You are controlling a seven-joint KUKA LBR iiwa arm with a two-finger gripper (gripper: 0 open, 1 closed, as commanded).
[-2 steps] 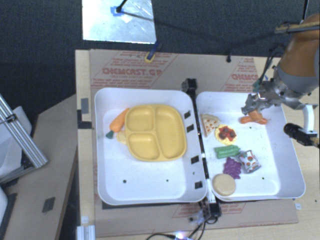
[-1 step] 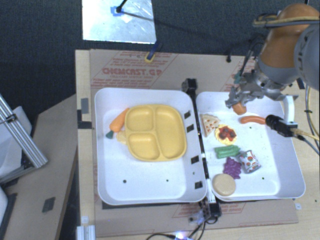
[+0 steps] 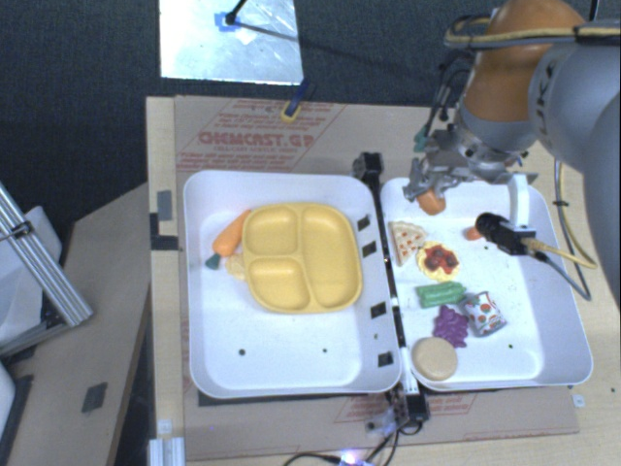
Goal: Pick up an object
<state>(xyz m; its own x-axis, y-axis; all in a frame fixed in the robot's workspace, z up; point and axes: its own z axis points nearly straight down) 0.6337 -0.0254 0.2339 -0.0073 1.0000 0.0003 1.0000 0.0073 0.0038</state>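
Note:
My gripper (image 3: 430, 190) hangs over the back left corner of the right bin (image 3: 558, 352). A small round orange thing (image 3: 433, 202) sits between its fingertips, and the fingers look shut on it. Further forward in the same bin lie a pizza slice (image 3: 407, 236), a yellow piece with red topping (image 3: 439, 258), a green piece (image 3: 439, 292), purple grapes (image 3: 449, 323), a small patterned box (image 3: 484, 313) and a tan round biscuit (image 3: 435, 357). A tiny orange bit (image 3: 472, 231) lies to the right of the gripper.
The left bin (image 3: 209, 357) holds a yellow divided plate (image 3: 296, 257), with a carrot (image 3: 230, 233) and a pale piece (image 3: 235, 265) at its left edge. A raised divider with black clips (image 3: 383, 260) separates the bins. The arm's grey and orange body (image 3: 529, 56) looms over the back right.

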